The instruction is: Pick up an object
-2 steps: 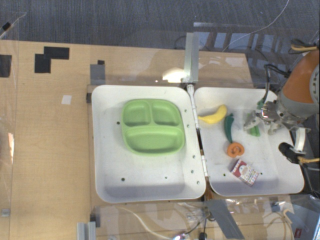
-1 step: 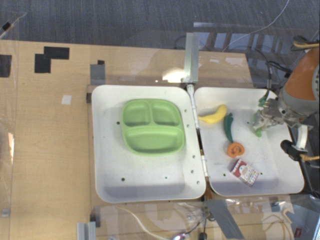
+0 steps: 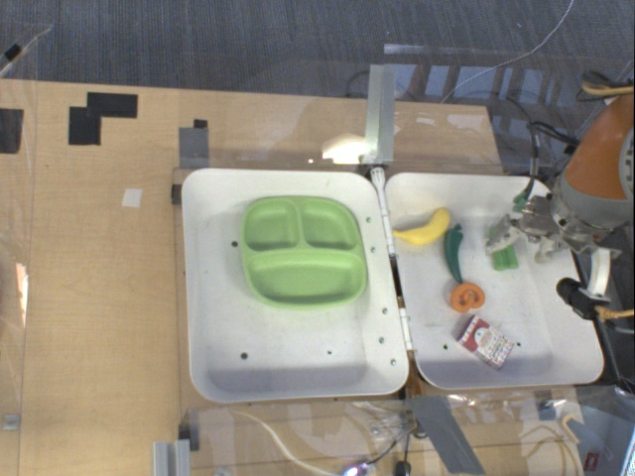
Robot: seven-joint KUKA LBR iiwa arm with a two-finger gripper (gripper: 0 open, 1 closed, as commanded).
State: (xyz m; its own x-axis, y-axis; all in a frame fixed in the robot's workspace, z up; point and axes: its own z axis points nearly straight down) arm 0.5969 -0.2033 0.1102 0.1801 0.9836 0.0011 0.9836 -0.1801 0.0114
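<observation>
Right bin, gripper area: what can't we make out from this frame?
- Gripper: finger state unreadable, too small and cluttered against the wrist.
- Green block: sits right under the gripper; contact unclear.
- Arm: cut off by the view's right edge.
- Card: print too small to read.
- Right bin: far-right wall hidden behind the arm.

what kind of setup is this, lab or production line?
Most likely a robotics lab pick-and-place test bench, not production. Two shallow white bins sit side by side on a wooden bench, one holding a green divided plate, the other toy food like a banana, with loose cables along the edge.
</observation>
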